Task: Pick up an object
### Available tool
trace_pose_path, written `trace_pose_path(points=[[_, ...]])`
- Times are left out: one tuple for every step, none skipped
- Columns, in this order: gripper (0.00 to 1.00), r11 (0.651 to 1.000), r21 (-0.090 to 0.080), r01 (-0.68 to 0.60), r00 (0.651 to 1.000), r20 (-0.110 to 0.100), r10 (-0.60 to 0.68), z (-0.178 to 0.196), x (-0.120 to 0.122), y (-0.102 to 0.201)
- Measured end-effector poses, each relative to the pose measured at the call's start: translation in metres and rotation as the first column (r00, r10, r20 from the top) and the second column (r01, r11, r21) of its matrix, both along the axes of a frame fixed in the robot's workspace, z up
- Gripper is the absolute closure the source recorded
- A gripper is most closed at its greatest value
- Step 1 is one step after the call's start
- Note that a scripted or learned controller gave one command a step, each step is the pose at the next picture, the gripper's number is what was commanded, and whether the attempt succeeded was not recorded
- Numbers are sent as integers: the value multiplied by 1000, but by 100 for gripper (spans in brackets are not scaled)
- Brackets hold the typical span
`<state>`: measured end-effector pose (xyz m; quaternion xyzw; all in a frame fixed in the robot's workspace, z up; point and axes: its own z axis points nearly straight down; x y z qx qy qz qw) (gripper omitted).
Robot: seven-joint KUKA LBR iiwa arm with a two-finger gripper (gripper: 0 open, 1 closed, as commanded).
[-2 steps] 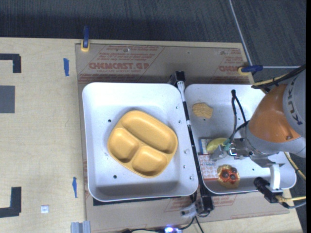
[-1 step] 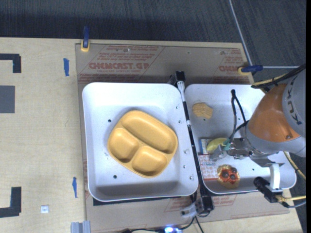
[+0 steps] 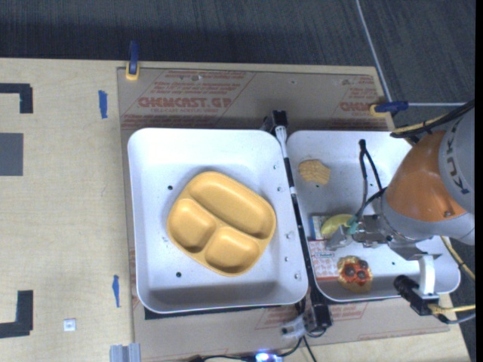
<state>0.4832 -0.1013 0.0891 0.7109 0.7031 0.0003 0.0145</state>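
With the yellow three-compartment tray [image 3: 219,222] filling the left bin [image 3: 151,157], the gripper [image 3: 349,231], jaws unreadable, hovers in the right bin [image 3: 339,145] beside a yellow-green object [image 3: 336,223], so it should centre over that object before closing.

Tray [image 3: 220,222] in left bin [image 3: 151,202]; cookie [image 3: 314,172] in right bin [image 3: 339,145]

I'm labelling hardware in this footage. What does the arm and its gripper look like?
The arm is grey with a broad, rounded orange band above the wrist, and part of a dark letter marking shows on the grey shell at the view's right edge. Black cables run along it down to the wrist. The gripper is a small metallic grey assembly, with a white and black fitting on the arm below it.
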Motion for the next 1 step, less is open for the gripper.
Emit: trace_pose_path(points=[[0, 1000, 4, -4, 1000, -1, 4, 0, 0, -2]])
